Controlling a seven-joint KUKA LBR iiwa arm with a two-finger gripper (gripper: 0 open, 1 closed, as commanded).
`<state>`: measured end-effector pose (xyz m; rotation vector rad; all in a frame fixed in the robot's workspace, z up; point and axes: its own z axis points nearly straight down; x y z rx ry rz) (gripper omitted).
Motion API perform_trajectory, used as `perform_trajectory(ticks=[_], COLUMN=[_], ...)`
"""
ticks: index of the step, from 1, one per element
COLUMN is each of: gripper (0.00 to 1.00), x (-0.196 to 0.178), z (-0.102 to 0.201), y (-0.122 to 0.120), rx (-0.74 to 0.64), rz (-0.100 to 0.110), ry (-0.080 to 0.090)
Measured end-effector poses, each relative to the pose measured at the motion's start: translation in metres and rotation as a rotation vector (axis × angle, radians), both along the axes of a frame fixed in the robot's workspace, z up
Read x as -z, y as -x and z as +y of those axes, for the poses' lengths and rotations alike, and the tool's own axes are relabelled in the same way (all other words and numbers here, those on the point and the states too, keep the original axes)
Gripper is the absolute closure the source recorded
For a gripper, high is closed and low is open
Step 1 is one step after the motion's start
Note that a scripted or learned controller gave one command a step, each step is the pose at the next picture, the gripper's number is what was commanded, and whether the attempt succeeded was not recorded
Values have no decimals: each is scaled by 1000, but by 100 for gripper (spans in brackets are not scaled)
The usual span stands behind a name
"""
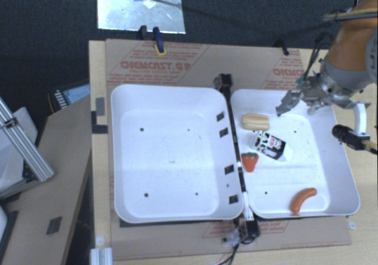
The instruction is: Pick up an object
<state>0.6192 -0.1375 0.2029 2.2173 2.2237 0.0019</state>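
Gripper (293, 102) poised over the far part of the right bin (331, 163), nothing between its fingers; how far they stand apart cannot be told. Candidate objects lie loose on the bin floor: bread roll (256, 121) just beside and nearest, black-and-white packet (271, 146) and strawberry (250, 162) farther, sausage (303, 199) well apart, probably scattered so each can be grasped separately.
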Motion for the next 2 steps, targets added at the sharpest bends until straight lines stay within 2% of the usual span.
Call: perform_trajectory(ticks=[1, 2], gripper=[0, 0], x=[-1, -166], z=[86, 23], y=[-1, 60], rx=[-10, 7], rz=[1, -18], ry=[-4, 5])
